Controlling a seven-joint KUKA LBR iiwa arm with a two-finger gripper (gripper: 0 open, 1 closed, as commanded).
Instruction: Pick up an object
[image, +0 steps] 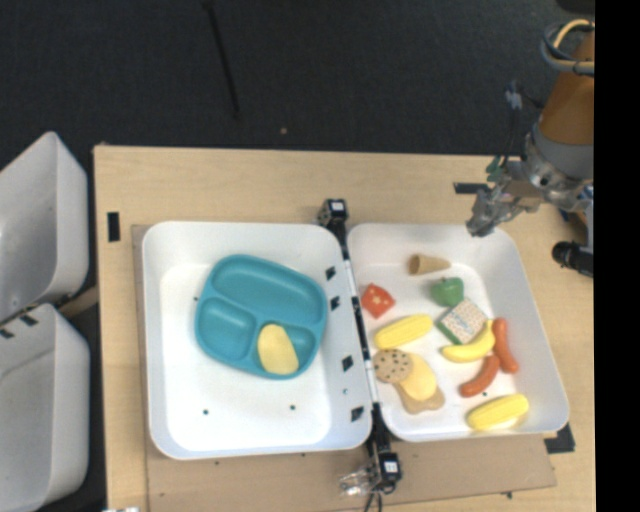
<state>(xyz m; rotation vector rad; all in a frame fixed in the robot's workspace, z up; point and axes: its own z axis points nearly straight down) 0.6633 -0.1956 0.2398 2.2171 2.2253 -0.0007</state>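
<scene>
My gripper (481, 226), its opening impossible for me to tell, hovers over the right bin's (535, 300) far rim, so a descent risks striking plastic beside the cone-shaped piece (428, 264).

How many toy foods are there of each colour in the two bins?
Yellow: 4, the lemon on the blue plate, corn, banana, another lemon
Red: 3, strawberry and two sausages
Green: 1, pepper
Tan or brown: 3, cone, cookie, bread
Pale speckled: 1, sandwich
Total: 12

Probably a robotics lab: plywood bench (300, 165), twin white bins (165, 420), toy food (403, 329), grey arm (560, 140).
</scene>
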